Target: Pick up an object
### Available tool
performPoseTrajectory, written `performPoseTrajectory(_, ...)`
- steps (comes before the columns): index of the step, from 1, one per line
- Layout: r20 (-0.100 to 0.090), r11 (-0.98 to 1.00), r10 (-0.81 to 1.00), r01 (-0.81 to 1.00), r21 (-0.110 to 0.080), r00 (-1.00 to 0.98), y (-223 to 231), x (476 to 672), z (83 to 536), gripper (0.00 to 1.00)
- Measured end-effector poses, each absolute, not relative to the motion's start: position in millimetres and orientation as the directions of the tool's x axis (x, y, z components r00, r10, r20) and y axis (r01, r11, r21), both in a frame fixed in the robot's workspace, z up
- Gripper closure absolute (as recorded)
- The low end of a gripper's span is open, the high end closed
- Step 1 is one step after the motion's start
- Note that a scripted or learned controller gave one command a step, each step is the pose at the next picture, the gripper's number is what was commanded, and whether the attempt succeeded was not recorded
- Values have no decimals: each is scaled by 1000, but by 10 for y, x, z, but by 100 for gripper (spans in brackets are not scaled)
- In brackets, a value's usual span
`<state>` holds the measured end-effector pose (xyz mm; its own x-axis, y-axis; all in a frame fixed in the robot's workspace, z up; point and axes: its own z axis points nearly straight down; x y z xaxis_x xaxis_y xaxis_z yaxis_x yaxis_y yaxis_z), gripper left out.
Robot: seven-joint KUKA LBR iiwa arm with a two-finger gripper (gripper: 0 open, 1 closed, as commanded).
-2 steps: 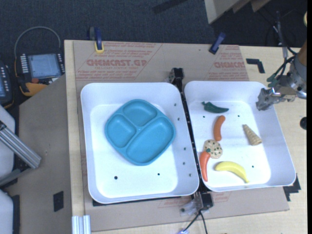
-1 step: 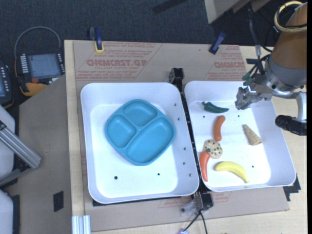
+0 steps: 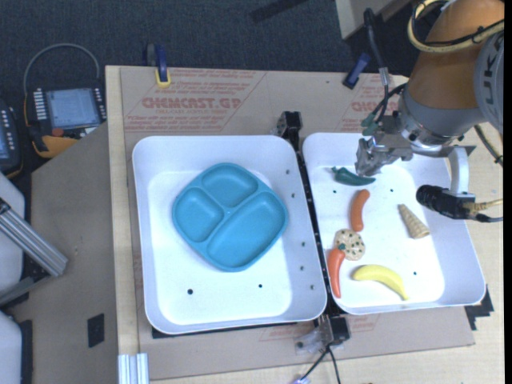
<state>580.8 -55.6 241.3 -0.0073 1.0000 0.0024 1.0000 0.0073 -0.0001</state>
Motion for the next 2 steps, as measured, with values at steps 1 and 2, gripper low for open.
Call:
performPoseTrajectory(1,2,7,1000,1000,2,-7,-31,5842,2461,100)
performPoseTrajectory(2,1,5,1000,1000,3,-5,485,6030,2379,100)
